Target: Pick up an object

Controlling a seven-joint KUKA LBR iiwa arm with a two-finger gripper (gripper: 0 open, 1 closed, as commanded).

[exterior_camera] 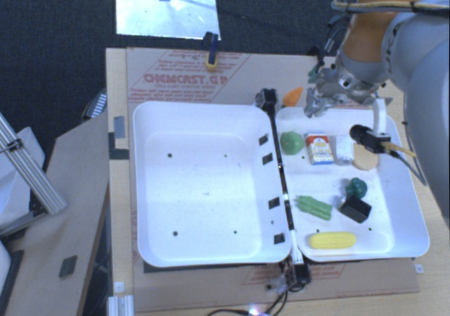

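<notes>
1. Gripper [314, 105] hung over far edge of right bin [415, 226]; can't tell jaw state, nothing seen between them.
2. Nearest pick: green ball [292, 142], round, smooth, just below and slightly left of gripper.
3. Beside it: orange-white box [320, 148], flat, card-like, long axis running toward cam.
4. Further out: green pod [313, 207], dark teal lump [356, 187], black block [355, 209], yellow corn [332, 241], lying crosswise.
5. Left bin [204, 251] well apart.

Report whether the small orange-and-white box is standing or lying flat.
Lying flat: the small orange-and-white box shows its broad printed face upward in the right white bin.
</notes>
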